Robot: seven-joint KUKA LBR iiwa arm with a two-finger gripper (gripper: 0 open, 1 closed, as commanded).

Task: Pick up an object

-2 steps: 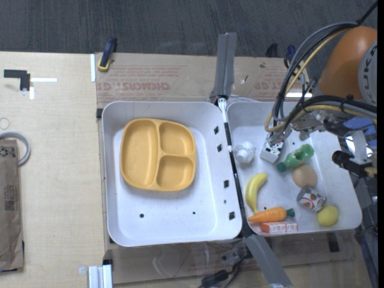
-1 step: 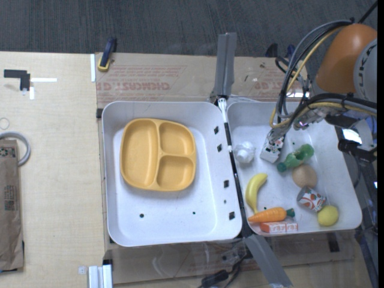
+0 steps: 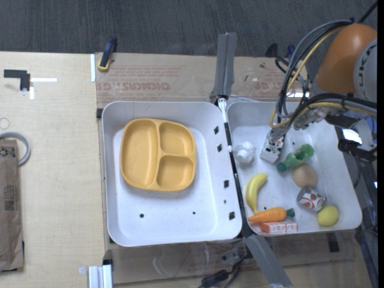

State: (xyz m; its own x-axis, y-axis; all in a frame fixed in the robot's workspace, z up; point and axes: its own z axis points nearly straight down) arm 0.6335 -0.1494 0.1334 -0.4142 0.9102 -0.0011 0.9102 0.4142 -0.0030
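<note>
My gripper (image 3: 272, 151) hangs low in the upper left part of the right bin (image 3: 336, 131). It sits between a white crumpled object (image 3: 243, 153) on its left and a green toy (image 3: 297, 157) on its right, touching neither as far as I can see. Below it lie a banana (image 3: 255, 190), a brown potato-like ball (image 3: 304, 176), a small can (image 3: 311, 200), a lemon (image 3: 327, 216), a carrot (image 3: 270, 215) and a red and white box (image 3: 279, 227). Nothing shows in the gripper.
The left bin (image 3: 120, 221) holds a yellow divided plate (image 3: 158, 155). A metal divider post (image 3: 225, 65) rises between the bins. Cables and the orange-banded arm (image 3: 345, 53) fill the upper right. A brown bag (image 3: 9, 203) lies at the far left.
</note>
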